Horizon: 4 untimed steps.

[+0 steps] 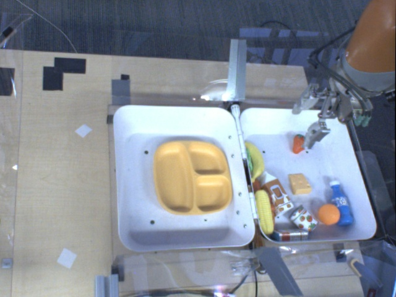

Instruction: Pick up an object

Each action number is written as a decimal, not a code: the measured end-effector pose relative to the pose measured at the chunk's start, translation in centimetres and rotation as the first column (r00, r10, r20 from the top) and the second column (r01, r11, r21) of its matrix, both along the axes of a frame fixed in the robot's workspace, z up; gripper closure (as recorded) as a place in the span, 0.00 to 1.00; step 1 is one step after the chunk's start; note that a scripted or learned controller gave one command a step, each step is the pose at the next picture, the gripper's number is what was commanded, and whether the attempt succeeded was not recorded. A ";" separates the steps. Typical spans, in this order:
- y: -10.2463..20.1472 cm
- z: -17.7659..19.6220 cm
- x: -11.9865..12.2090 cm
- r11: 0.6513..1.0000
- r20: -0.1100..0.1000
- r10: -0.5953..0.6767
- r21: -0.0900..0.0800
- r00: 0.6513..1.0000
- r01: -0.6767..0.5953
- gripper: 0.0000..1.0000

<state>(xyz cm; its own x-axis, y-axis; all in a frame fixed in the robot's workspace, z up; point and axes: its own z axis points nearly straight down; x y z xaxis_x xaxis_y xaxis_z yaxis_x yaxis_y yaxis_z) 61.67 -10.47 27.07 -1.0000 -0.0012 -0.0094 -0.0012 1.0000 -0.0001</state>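
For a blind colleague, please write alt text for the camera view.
The gripper hangs over the right bin, beside a small red-orange object. That bin also has a yellow block, orange ball, blue bottle and corn; the left bin holds a yellow divided tray.

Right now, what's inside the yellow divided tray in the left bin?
The yellow tray in the left bin shows three bare compartments with nothing in them. Whatever lies under it is covered.

You're looking at a robotics lab, pale wooden bench (55, 184), two white bins (127, 166) beside the fingers, grey carpet (154, 17), metal brackets (237, 70).
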 end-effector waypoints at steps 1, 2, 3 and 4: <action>-3.5 -14.8 2.1 0.947 -0.007 -0.322 0.002 0.947 0.322 0.00; -6.2 -15.2 0.1 0.758 -0.003 -0.652 0.004 0.758 0.652 0.00; -3.9 -18.2 -1.2 0.554 -0.002 -0.833 0.008 0.554 0.832 0.00; -9.9 -18.2 4.3 0.503 -0.006 -0.864 0.007 0.503 0.864 0.00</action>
